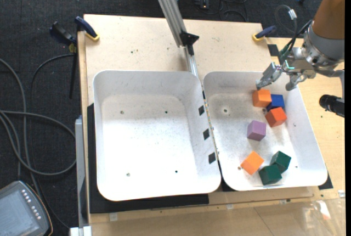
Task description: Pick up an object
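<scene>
My arm (332, 15) runs off the right edge and top right corner of the frame, so its upper links are cut away. My claw (278, 77) hangs over the far right corner of the right bin (307, 141), too small and dim for me to judge its spread. A blue cube (277, 100) sits half hidden behind the two orange-red cubes (262, 97) beside it. One dark green block (270, 174) near that bin's near edge partly covers the other (282, 159). A grey pendant (22, 213) is clipped by the bottom left corner.
</scene>
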Controlling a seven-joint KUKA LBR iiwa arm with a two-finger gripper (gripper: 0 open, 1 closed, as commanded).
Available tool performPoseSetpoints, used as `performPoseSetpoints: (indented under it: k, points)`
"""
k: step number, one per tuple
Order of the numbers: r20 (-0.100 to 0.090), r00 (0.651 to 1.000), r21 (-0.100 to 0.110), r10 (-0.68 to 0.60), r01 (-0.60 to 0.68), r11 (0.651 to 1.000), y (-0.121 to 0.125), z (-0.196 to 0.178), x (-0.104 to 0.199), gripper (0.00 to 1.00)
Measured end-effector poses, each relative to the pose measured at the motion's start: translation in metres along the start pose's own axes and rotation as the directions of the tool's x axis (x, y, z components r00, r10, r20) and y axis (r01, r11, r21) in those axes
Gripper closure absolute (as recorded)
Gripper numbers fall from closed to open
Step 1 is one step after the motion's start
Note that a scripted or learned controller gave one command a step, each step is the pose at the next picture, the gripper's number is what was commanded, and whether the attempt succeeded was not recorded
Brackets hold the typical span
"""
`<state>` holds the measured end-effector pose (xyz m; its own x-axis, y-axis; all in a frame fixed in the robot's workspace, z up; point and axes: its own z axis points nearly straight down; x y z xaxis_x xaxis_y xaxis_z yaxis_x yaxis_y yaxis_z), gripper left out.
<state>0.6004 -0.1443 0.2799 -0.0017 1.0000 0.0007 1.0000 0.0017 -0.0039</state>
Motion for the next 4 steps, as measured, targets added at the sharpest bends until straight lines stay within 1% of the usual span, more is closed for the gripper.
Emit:
performPoseSetpoints:
  k: [1, 2, 3, 4]
  points:
    - [0.001, 1.000, -0.004, 0.000, 0.000, 1.000, 0.001, -0.002, 0.000, 0.00]
    - [0.001, 1.000, 0.001, 0.002, -0.002, 1.000, 0.007, 0.055, -0.007, 0.00]
    - [0.001, 1.000, 0.001, 0.002, -0.002, 1.000, 0.015, 0.114, -0.010, 0.00]
    - [0.000, 1.000, 0.001, -0.001, 0.001, 1.000, 0.016, 0.168, 0.001, 0.00]
